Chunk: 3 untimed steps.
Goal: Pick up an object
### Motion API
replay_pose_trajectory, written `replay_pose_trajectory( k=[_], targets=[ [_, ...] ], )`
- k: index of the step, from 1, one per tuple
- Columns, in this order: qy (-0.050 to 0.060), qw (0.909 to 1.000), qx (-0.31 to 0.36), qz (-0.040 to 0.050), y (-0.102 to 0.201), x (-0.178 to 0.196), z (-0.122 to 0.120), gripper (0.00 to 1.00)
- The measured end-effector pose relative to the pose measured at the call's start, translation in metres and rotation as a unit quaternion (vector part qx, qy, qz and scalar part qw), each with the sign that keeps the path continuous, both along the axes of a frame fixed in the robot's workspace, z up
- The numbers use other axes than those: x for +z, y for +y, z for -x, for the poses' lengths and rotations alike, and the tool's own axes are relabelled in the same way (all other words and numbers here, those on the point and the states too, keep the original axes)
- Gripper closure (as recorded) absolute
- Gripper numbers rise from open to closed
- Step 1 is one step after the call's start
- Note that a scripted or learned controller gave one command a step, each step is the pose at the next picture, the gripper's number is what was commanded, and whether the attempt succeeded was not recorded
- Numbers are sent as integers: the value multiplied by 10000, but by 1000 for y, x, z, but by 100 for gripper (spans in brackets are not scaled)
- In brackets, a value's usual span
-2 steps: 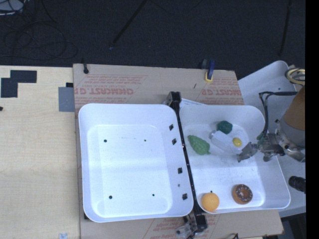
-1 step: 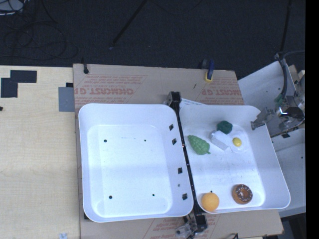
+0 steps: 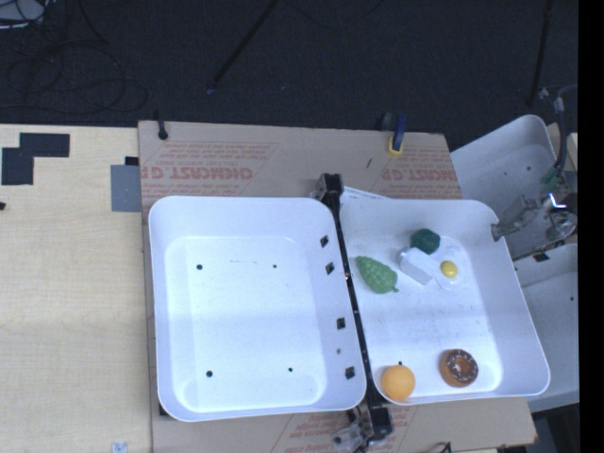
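Note:
The right bin [image 3: 510,347] holds several small items. A green leafy piece [image 3: 377,276] lies near its left wall. A dark green lump [image 3: 426,242], a white block [image 3: 414,267] and a fried egg [image 3: 448,270] are grouped toward the back. An orange ball [image 3: 397,382] and a brown donut [image 3: 459,367] rest by the front wall. My gripper [image 3: 530,221] hovers at the bin's back right corner, outside the rim and apart from every item.
The left bin [image 3: 170,253] sits beside the right one, with a black divider strip [image 3: 344,291] between them. Both rest on a cardboard sheet [image 3: 245,163]. A white panel [image 3: 510,163] rises at the right, behind the gripper.

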State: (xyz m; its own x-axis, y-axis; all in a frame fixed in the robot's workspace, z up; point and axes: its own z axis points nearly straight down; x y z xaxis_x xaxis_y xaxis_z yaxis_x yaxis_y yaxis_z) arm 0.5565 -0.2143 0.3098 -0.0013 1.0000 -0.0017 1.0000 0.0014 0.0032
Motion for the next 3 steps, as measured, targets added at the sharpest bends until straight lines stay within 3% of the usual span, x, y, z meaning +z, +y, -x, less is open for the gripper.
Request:
replay_pose_trajectory(
  k=[1, 2, 3],
  targets=[
    [46, 10000, -16, -16, 1, -29, 34, 0],
    [99, 9999, -9, -41, 3, -211, 45, 0],
    [-40, 10000, -6, 13, -1, -41, 73, 0]
  ],
)
